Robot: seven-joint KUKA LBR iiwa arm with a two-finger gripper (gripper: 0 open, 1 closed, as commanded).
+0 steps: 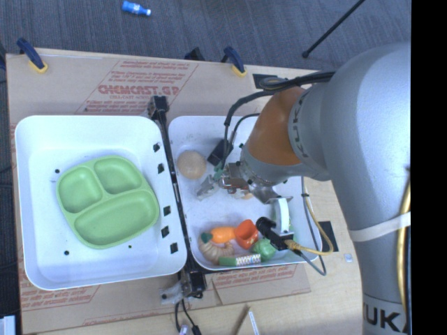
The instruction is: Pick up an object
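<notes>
Camera view shows the gripper [209, 185] low in the right bin [307, 257], its fingers apparently spread and pinching nothing, just beside the tan ball [191, 164]; a good grasp, I judge, needs the fingers centred astride it before closing.

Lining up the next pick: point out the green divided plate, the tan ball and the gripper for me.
green divided plate [108, 201]: camera view, on the ridge between its compartments.
tan ball [191, 164]: camera view, on the ball's top surface.
gripper [209, 186]: camera view, at its metal fingertips, just right of the ball.
</notes>
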